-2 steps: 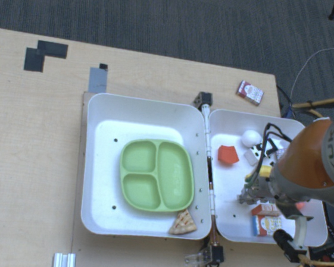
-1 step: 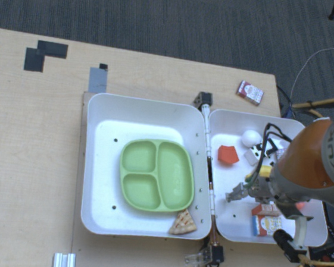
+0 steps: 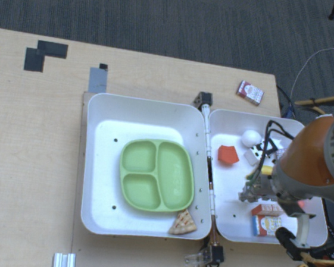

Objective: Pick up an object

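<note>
table [image 3: 26, 162]: carries both bins side by side; a small red-and-white packet [image 3: 250, 93] lies on it beyond the right bin, outside any likely reach, so no risk there.
left bin [image 3: 100, 170]: holds a green divided plate [image 3: 157, 175] in the middle and a pizza-slice toy [image 3: 184, 223] propped at the near right corner, partly under the plate's edge. If the program aims here, the flat plate offers little for the fingers to close on.
right bin [image 3: 223, 217]: crowded on its far and right sides; the arm's bulk hangs over it and hides part of the contents, so a blind descent could strike something unseen.
arm [image 3: 311, 158]: its grey and orange body covers the bin's right half; cables loop close to the wrist and could snag.
gripper [image 3: 255, 192]: low over the right bin, pointing toward its middle; whether the fingers are spread or closed I cannot tell, and nothing is visibly held.
carton [image 3: 267, 219]: a small orange, white and blue box just near the gripper, the likeliest target; a slightly off closing could push it aside.
red block [image 3: 228, 155]: alone on the bin floor, apart from the gripper.
white ball [image 3: 251, 137]: near the far wall; it would roll if nudged.
</note>
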Available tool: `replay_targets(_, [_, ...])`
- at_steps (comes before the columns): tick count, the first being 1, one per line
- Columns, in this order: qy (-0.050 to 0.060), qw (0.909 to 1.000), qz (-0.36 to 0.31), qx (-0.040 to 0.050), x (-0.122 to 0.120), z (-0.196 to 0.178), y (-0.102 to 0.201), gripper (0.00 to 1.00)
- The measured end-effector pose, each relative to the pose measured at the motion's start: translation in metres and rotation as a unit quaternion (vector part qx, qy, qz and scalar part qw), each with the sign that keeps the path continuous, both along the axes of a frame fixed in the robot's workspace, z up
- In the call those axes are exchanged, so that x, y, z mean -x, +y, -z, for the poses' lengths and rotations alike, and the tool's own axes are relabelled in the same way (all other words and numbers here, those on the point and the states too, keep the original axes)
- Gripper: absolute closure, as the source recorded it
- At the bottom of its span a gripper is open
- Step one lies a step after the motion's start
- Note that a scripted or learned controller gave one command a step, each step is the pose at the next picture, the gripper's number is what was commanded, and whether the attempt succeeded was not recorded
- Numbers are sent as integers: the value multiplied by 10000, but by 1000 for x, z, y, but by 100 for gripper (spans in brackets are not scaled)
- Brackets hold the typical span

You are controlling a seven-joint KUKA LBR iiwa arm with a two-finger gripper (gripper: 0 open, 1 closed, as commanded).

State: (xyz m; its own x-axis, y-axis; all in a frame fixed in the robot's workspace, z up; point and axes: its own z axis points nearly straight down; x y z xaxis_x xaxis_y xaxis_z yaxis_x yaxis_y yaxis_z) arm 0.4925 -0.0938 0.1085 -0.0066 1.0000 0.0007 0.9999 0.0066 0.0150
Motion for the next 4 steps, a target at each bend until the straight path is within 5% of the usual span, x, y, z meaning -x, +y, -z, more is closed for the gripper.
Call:
replay_targets(1, [0,10000,5,0,0,0,0,0])
replay_targets(2, [42,10000,20,11,4,22,8,0])
replay_targets(3, [12,10000,5,10,2,10,9,100])
replay_targets(4, [12,10000,9,10,2,10,9,0])
